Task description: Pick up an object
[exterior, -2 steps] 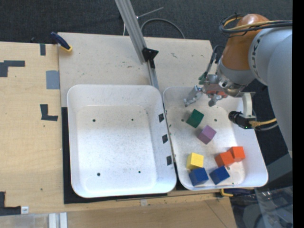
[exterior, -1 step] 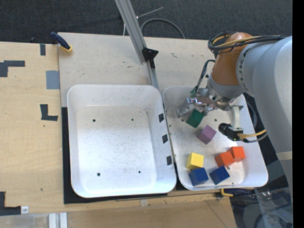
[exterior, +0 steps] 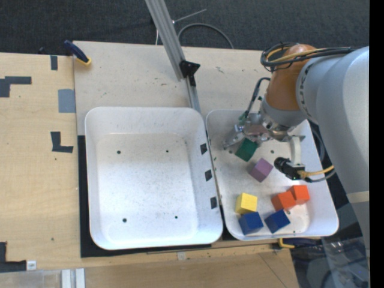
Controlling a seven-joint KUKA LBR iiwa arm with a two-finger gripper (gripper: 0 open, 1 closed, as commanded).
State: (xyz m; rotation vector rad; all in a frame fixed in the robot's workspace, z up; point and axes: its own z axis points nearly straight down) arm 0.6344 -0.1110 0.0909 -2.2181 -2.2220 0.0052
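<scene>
**Right bin, contents and gripper**

Right bin (exterior: 327,218): gripper (exterior: 247,138) at its far end, directly over green block (exterior: 245,150); finger spacing cannot be told. Purple block (exterior: 260,170) just nearer. Yellow block (exterior: 246,203), two blue blocks (exterior: 251,222) (exterior: 277,221) and orange block (exterior: 292,197) at near end.

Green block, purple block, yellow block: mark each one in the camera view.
green block (exterior: 245,150), camera view, on its top face just below the arm's wrist.
purple block (exterior: 260,170), camera view, middle of its top face.
yellow block (exterior: 246,203), camera view, middle of its top face.
</scene>
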